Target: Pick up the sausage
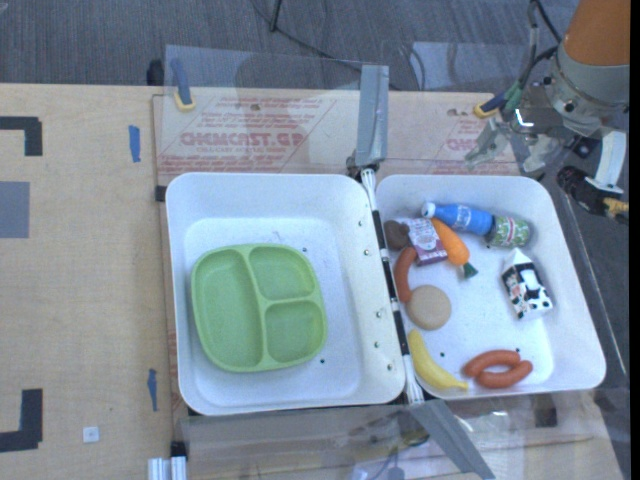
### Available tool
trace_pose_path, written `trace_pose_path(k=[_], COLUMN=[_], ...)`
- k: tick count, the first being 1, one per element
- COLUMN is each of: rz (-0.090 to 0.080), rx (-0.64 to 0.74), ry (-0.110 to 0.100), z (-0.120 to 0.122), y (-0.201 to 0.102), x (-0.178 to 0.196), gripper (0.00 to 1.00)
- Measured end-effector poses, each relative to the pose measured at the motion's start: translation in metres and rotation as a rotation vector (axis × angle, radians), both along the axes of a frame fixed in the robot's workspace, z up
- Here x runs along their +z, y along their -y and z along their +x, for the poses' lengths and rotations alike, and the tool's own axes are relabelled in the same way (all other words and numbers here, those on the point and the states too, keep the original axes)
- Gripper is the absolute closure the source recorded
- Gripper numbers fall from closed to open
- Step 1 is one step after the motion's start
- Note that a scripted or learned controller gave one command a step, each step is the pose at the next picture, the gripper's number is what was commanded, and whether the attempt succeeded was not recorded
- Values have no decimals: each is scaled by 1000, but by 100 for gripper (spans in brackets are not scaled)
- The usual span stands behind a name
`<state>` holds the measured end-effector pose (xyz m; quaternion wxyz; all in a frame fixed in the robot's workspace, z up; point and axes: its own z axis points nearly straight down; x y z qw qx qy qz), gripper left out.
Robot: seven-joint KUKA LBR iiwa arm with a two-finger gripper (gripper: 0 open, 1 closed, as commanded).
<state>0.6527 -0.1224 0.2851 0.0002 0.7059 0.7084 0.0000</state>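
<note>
Two sausage-like pieces lie in the right bin [575, 268]. A reddish-orange sausage [497, 368] lies near the bin's front right corner. A thinner curved orange-red sausage [403, 273] rests against the left wall, beside a round tan bun [431, 306]. My gripper [512, 148] hangs over the bin's back rim, well behind both pieces. It is open with nothing between its fingers. The orange-banded wrist rises above it at the top right.
The right bin also holds a blue bottle [460, 215], a green can [510, 231], a carrot [455, 245], a cow-patterned carton [525, 290], a banana [432, 366] and a small packet [428, 240]. A green divided plate [260, 306] lies in the left bin [190, 208].
</note>
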Motion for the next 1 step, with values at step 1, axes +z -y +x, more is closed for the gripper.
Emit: trace_pose_path(k=[1], rz=[0], rx=[-133], ry=[-1], z=[-78], y=[21], x=[-95], gripper=[0])
